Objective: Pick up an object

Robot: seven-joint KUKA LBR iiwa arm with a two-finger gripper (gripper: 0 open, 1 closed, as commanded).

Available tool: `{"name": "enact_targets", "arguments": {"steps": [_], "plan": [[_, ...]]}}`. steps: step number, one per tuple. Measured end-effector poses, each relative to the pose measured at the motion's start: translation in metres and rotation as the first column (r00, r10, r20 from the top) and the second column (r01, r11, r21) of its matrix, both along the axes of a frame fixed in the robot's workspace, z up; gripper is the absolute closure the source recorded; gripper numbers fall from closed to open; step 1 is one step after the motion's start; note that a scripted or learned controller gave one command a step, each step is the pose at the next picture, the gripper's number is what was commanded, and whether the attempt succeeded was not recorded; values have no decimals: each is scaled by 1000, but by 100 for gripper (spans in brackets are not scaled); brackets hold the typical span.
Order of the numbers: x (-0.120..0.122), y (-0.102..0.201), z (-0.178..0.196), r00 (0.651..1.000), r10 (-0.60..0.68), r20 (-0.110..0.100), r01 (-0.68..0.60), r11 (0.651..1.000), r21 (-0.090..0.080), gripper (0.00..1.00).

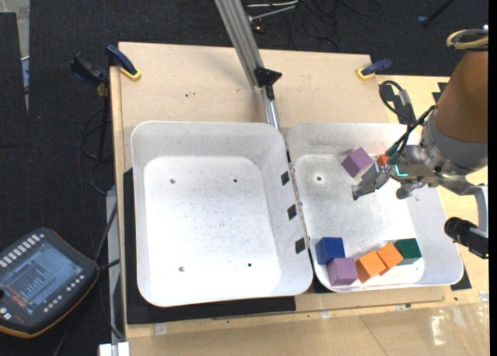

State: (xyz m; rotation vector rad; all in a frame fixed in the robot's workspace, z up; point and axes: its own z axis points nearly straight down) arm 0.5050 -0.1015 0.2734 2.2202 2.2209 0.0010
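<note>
Several coloured cubes lie in the right bin [435,214]. A light purple cube [357,162] sits alone in the bin's upper middle. Along the front wall stand a blue cube [329,249], a second purple cube [342,270], an orange cube [373,262] and a green cube [406,251]. My gripper [386,188] hangs low over the bin, just right of and below the lone purple cube. Its fingers are spread open, and the left finger [366,185] is close beside that cube. Nothing sits between the fingers.
The left bin [147,191] adjoins the right bin along a shared wall. A metal pole [241,28] slants down to the bins' far junction. Clamps [124,63] mark the board's far corners. A teach pendant [39,277] lies on the floor at the left.
</note>
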Motion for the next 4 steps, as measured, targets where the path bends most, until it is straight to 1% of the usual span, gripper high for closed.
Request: {"name": "enact_targets", "arguments": {"steps": [1, 2, 3, 4], "plan": [[2, 7, -45, 1000, 0, -6, 0, 1000, 1, 0], [8, 0, -101, 1000, -2, -7, 2, 1000, 1, 0], [8, -4, -164, 1000, -2, -8, 2, 1000, 2, 0], [10, -4, -151, 1000, -2, 0, 2, 1000, 0, 100]]}}
